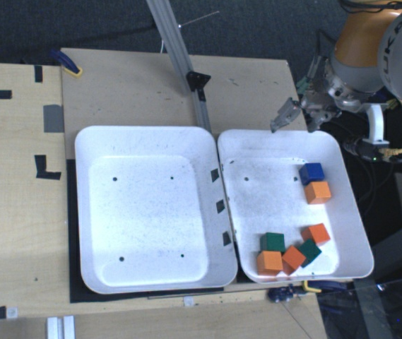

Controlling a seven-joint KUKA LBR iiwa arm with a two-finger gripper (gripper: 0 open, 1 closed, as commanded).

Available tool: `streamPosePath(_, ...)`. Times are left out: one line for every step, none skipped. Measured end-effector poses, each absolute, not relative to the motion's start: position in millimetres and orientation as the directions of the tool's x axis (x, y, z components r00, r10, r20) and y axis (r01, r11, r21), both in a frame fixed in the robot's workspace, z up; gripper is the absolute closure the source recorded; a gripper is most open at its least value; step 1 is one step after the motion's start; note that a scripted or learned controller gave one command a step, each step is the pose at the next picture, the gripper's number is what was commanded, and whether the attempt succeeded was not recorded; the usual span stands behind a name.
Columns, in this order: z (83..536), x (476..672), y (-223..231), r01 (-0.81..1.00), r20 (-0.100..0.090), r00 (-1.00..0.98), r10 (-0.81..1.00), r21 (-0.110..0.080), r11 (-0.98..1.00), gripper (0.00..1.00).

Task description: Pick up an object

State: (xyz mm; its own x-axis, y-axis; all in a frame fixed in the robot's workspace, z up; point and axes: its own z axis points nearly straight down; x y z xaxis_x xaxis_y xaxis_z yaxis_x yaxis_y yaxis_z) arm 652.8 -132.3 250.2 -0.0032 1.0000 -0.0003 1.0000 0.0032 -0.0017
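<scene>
pincer (296, 116) open, above bin rim — blue block (311, 171) nearby below

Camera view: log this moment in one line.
gripper: above right bin's far rim, holding nothing | blocks: all in right bin | pick: not begun

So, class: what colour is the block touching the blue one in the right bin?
Orange block, directly below the blue block, clear in the camera view.
</scene>
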Motion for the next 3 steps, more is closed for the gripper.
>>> streamPosePath(250,652.7,-133,1.0,-0.001,-0.003,1.0,-0.002,0.003,0.0)
streamPosePath(196,650.4,-122,1.0,0.0,-0.002,1.0,-0.007,0.002,0.0)
streamPosePath(151,650.7,-124,1.0,-0.001,-0.002,1.0,-0.007,0.002,0.0)
